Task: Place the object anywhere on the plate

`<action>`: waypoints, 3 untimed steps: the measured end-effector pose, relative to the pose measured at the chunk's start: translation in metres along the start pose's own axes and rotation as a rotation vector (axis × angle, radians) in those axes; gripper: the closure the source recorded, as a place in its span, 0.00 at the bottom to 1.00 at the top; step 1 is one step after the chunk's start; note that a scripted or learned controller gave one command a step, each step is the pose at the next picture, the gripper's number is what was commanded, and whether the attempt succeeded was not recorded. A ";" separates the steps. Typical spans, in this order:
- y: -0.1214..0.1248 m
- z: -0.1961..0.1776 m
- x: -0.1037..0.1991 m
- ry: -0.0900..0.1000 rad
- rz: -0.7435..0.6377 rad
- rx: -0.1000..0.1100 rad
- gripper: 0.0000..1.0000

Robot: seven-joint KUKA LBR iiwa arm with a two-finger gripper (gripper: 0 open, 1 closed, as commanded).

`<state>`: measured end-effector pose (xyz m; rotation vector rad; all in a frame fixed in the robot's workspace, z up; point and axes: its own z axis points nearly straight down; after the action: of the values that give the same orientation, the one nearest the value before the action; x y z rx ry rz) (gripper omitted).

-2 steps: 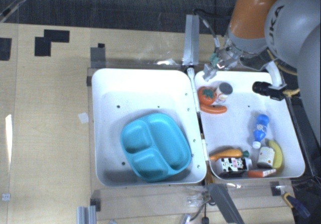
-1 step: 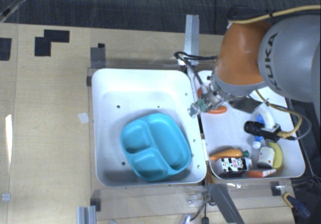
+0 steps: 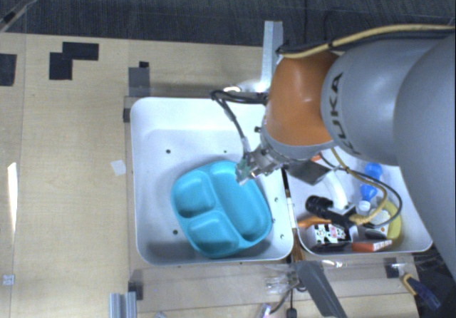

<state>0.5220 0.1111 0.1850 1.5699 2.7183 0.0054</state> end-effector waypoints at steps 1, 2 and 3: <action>0.000 0.000 0.000 0.000 0.000 0.000 0.00; 0.002 -0.011 -0.001 -0.001 -0.001 -0.006 1.00; -0.013 -0.022 0.045 0.000 -0.007 0.000 1.00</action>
<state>0.4880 0.1437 0.2068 1.5598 2.7241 0.0057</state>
